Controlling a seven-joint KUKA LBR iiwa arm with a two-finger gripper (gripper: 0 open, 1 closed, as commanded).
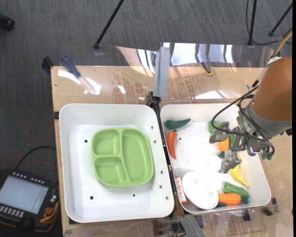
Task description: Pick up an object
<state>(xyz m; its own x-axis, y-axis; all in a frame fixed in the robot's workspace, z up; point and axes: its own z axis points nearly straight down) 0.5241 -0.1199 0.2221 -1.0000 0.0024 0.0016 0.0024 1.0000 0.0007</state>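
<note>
My gripper (230, 157) hangs low over the right side of the right bin (197, 113), reaching in from the right under the orange wrist band. A small orange piece (223, 144) lies right against its left side, and a yellow piece (239, 176) lies just below it. I cannot see whether anything is held. Further left in the bin are a dark green pepper (177, 124) and a red-orange chili (172, 143). A carrot (229, 199) and a green vegetable (236, 189) rest near the front right corner. A green piece (213, 127) is partly hidden by the gripper.
A round white plate (200, 190) lies at the front of the right bin. The left bin (74, 132) holds a light green divided tray (122, 156). A teach pendant (22, 197) lies on the floor at lower left.
</note>
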